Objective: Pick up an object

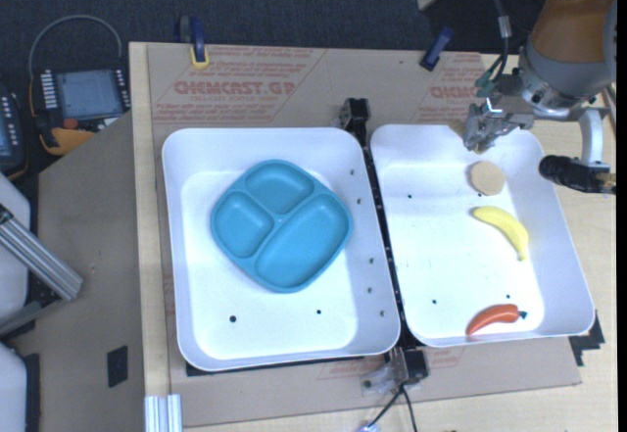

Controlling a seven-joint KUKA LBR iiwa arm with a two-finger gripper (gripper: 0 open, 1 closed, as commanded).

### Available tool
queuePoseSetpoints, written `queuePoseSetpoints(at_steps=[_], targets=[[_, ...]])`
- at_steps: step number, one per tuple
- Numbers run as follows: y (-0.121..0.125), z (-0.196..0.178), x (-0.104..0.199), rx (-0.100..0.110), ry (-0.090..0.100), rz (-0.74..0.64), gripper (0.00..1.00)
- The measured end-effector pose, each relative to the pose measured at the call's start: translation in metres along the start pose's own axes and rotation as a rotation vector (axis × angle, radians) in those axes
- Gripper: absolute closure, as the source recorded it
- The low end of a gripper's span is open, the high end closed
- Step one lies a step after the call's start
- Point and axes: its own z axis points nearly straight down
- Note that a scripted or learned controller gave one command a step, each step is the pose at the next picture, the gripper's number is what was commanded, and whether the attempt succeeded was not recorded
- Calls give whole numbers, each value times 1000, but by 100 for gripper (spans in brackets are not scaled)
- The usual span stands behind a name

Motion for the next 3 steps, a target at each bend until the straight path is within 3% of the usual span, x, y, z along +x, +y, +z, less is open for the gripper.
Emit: queuePoseSetpoints(at_steps=[2,3], targets=[[-31,17,102,10,3,-4,100],[-56,4,148,9,5,-5,100]])
